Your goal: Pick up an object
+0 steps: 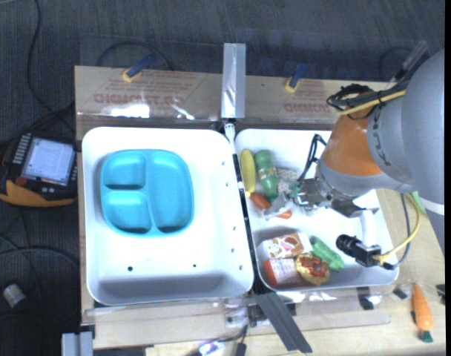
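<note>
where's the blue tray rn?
The blue tray lies in the left bin, toward its upper half, well apart from the toy food in the right bin.

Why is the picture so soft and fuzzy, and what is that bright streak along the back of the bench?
Camera view: the whole frame is slightly blurred and grainy, so the small items in the right bin run together; the clear strip behind the bins catches white glare; the blue tray in the left bin is evenly lit, with soft shadows.
</note>
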Action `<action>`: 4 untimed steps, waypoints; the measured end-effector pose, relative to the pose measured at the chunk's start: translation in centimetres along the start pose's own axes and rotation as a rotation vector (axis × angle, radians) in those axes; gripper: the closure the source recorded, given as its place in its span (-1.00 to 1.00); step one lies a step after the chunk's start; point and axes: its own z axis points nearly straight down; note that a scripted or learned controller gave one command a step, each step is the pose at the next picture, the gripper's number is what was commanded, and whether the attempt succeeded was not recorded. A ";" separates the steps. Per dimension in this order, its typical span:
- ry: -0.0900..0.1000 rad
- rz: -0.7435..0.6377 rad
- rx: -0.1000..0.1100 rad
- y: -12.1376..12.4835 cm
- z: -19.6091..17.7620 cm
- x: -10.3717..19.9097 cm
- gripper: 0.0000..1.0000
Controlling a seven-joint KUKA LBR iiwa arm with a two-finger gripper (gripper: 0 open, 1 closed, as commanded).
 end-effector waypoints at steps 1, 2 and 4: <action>0.000 0.285 -0.012 1.0 1.5 0.4 -1.00; -0.008 0.123 -0.017 1.0 1.5 0.3 -1.00; -0.003 0.668 0.000 -2.1 -6.4 -7.1 -1.00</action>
